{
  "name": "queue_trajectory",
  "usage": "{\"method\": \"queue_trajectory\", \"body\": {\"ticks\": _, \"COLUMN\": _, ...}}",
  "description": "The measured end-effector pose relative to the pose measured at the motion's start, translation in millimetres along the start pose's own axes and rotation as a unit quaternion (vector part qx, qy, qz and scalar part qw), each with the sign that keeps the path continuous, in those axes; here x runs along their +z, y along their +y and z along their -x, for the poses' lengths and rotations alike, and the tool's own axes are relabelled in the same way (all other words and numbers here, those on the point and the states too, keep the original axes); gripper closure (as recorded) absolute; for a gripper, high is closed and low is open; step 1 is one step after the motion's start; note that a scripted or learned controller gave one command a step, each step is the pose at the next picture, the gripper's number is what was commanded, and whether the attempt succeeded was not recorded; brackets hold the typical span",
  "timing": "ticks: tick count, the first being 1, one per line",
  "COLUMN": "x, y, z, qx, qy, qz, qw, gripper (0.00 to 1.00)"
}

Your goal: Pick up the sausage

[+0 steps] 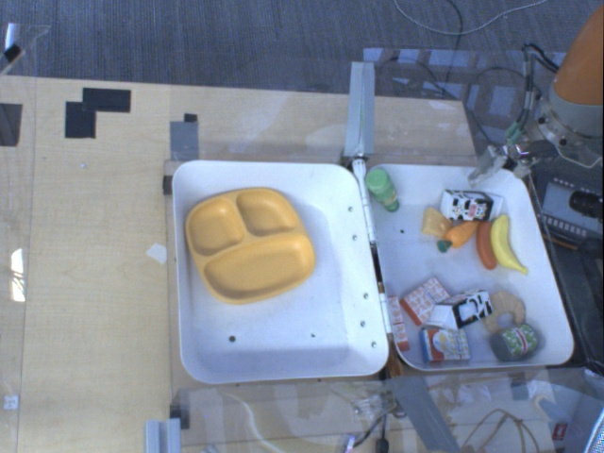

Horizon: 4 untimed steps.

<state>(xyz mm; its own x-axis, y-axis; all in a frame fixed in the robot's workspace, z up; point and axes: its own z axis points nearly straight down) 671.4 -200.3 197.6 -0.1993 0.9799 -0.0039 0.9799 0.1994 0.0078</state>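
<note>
At the near edge of the right bin (557, 347) lie a grey-green lump (514, 342), a small red-and-white carton (444, 343) and a black-and-white carton (471, 308). These items are crowded together, consistent with loose toy food tipped in for picking. Further back, the sausage (485, 244), a reddish-brown cylinder, lies flat in the right half of this bin. It touches the banana (508, 245) on its right, and a carrot (457, 236) sits just beside it on the left. A descent from above would therefore need fingers placed along the free length. The left bin (283, 347) holds a yellow divided plate (249, 244). The gripper (500, 156) hangs above the far right corner, well apart from the sausage. Its fingers are small and blurred; whether they stand apart or together cannot be told. The arm is cut off by the frame edge.
</note>
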Motion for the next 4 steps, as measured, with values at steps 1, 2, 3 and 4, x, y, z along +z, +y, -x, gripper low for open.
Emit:
{"method": "queue_trajectory", "body": {"ticks": 1, "x": -26.0, "y": -60.0, "z": -51.5, "qx": -0.04, "qy": 0.001, "qz": -0.001, "qw": 0.9992, "gripper": 0.0}}
{"method": "queue_trajectory", "body": {"ticks": 2, "x": 92.3, "y": -75.4, "z": -18.4, "qx": -0.063, "qy": 0.0, "qz": 0.006, "qw": 0.998, "gripper": 0.0}}
{"method": "queue_trajectory", "body": {"ticks": 3, "x": 101.2, "y": -64.5, "z": -16.4, "qx": -0.069, "qy": 0.0, "qz": 0.007, "qw": 0.9976, "gripper": 0.0}}
{"method": "queue_trajectory", "body": {"ticks": 4, "x": 90.1, "y": -61.8, "z": -15.4, "qx": -0.07, "qy": -0.004, "qz": 0.011, "qw": 0.9975, "gripper": 1.0}}
